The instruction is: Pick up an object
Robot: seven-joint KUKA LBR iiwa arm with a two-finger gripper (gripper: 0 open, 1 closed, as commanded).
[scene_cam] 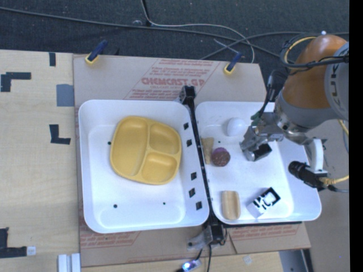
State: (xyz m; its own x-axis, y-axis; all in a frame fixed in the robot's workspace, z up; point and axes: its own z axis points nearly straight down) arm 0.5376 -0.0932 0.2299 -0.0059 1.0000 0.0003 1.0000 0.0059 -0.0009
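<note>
Grey gripper (256, 146) hovers low in the right bin (283, 211), centre-right of frame, near a white ball (235, 126), seemingly positioning to grasp; finger state unclear.

A robotics lab bench: two white bins (91, 169) sit on cardboard (170, 78) clamped with yellow-tipped clips (95, 52); cables (187, 27) trail across dark carpet (68, 4); black tape marks (57, 134) dot the wooden benchtop; a grey-and-orange arm (312, 84) reaches in.
</note>
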